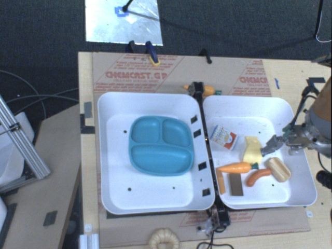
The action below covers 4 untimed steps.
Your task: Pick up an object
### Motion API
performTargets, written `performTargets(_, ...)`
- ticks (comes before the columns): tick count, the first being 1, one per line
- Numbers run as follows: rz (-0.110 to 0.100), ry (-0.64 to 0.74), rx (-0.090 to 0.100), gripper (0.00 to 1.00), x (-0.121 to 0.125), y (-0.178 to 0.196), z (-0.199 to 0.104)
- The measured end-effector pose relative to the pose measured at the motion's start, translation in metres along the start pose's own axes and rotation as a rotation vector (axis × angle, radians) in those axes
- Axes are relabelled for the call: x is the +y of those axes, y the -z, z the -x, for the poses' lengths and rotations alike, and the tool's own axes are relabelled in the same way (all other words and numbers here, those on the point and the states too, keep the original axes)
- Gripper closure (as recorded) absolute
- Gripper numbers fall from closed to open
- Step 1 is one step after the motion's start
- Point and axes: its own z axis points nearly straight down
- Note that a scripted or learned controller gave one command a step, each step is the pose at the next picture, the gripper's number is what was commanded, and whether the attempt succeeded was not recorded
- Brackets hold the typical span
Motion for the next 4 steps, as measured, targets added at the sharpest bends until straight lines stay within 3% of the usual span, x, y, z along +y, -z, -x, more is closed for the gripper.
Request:
performTargets(1, 0.013, 0.004, -0.003, 0.0, 0.003, 0.007, 0.0)
performTargets(3, 0.008, 0.002, -0.001, 0.0, -0.003, -0.079, 0.004)
performTargets(4, 0.025, 0.0, -0.007, 0.0, 0.002, -0.106, 0.006)
